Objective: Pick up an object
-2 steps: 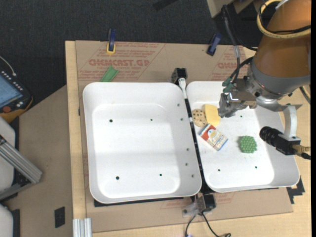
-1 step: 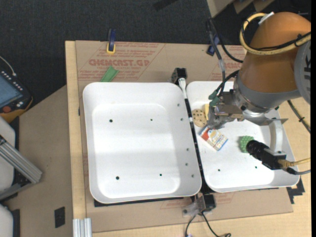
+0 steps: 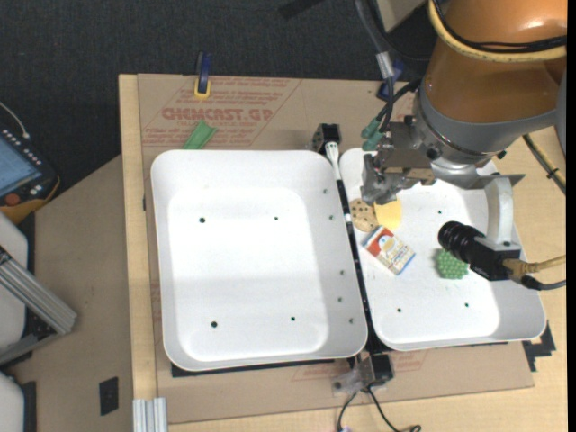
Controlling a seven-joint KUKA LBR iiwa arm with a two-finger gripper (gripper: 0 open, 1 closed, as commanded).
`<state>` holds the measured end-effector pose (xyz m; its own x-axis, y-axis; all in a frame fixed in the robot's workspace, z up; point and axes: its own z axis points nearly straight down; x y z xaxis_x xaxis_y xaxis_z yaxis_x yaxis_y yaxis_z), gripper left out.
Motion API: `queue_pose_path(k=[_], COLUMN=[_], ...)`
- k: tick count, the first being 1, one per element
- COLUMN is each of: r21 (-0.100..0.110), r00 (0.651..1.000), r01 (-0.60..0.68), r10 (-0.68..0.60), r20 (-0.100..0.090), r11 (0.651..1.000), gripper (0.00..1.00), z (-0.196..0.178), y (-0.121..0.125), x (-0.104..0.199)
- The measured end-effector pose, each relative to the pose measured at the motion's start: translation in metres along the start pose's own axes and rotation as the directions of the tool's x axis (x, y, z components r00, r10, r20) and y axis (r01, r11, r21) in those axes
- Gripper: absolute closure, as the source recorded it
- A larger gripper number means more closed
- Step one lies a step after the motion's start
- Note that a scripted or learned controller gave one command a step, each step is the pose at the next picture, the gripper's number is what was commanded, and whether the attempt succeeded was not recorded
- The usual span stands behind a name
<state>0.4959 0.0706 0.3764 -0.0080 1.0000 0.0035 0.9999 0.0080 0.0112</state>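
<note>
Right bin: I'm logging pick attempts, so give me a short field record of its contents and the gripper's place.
bin: right bin, white, shallow
contents: tan holed disc; yellow piece; red, white and blue box; green bumpy lump
layout: disc and yellow piece side by side near the left wall; box just below them in view; green lump apart, to the right
arm: gripper over the disc and yellow piece
grasp: cannot tell
</note>
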Motion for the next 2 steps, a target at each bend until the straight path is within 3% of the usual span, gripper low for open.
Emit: queue_pose_path(k=[1, 2], r21=[0.017, 0.001], r00=[1.000, 1.000], r01=[-0.010, 0.000], r10=[0.010, 0.000], r20=[0.004, -0.001], r11=[1.000, 1.000], gripper=[1.00, 1.00], z=[0.036, -0.038], y=[-0.018, 0.005], x=[-0.012, 0.067])
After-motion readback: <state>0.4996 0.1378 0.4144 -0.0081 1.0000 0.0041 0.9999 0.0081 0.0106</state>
